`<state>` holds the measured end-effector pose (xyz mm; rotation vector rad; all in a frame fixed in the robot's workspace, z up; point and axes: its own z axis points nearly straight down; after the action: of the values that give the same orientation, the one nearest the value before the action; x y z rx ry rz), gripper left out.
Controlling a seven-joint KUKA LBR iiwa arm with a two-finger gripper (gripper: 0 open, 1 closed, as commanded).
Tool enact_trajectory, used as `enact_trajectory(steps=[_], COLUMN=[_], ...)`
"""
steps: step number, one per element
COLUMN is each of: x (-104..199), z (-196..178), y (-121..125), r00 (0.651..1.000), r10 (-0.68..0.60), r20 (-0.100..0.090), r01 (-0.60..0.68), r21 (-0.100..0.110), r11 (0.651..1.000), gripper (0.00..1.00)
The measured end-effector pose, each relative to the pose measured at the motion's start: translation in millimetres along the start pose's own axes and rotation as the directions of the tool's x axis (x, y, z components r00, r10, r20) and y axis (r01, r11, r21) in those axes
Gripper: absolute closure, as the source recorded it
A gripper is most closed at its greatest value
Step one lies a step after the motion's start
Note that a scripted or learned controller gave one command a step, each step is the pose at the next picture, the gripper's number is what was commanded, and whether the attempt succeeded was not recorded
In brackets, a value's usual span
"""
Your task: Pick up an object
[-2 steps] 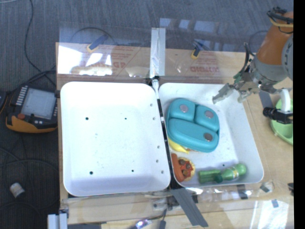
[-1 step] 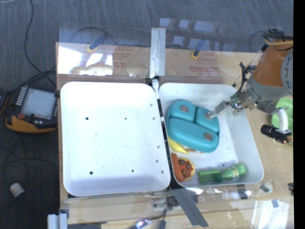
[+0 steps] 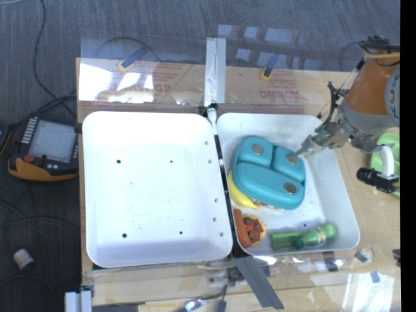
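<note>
In the right bin [image 3: 335, 190] lies a large teal plastic piece [image 3: 268, 172] with three round studs. A yellow item [image 3: 238, 192] peeks out from under its left edge. Near the bin's front sit a small orange object [image 3: 249, 229] and a green bottle [image 3: 303, 236] lying on its side. My gripper [image 3: 305, 147] reaches in from the right, its tip just at the teal piece's upper right corner. Nothing shows between the fingers.
The left bin [image 3: 153, 187] stands beside the right one, with a clear plastic wall [image 3: 214, 77] behind both. A teach pendant [image 3: 42, 149] lies on the floor at the left. A green and white object [image 3: 389, 149] sits at the bench's right edge.
</note>
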<state>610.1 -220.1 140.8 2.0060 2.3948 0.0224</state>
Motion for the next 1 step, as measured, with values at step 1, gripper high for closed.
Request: enact_trajectory(steps=[1], x=[-9.7], z=[-71.9], y=[37.1], r00=[0.995], r10=[0.104], r20=[0.001], r01=[-0.104], r21=[0.023], r11=[0.994], gripper=[1.00])
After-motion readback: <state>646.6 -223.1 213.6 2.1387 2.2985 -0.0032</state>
